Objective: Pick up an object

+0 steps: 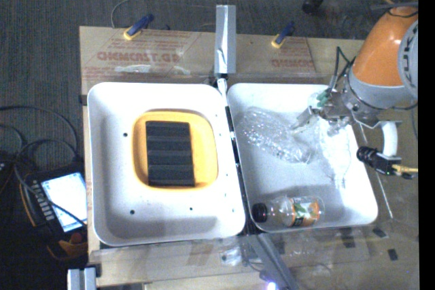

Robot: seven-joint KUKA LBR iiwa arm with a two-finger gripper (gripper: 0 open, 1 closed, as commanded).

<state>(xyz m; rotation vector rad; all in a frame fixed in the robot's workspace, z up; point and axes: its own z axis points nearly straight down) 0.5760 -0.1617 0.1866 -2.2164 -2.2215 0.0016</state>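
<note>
My gripper (321, 116) hangs over the far right part of the right bin (272, 93), below the orange band of the arm (386, 51). Just left of it and lower lies a crumpled clear plastic bottle (272, 136). Another clear plastic piece (338, 154) lies under and in front of the gripper. A small bottle with a black cap and an orange label (289, 211) lies on its side against the bin's near wall. The left bin (109, 105) holds a yellow tray with a black ribbed block (170, 153) on it.
A metal post (225, 37) stands at the back between the bins. Two blue-and-yellow clamps (138, 26) (283, 33) grip the cardboard behind them. A tablet and cables (58, 197) lie on the floor to the left.
</note>
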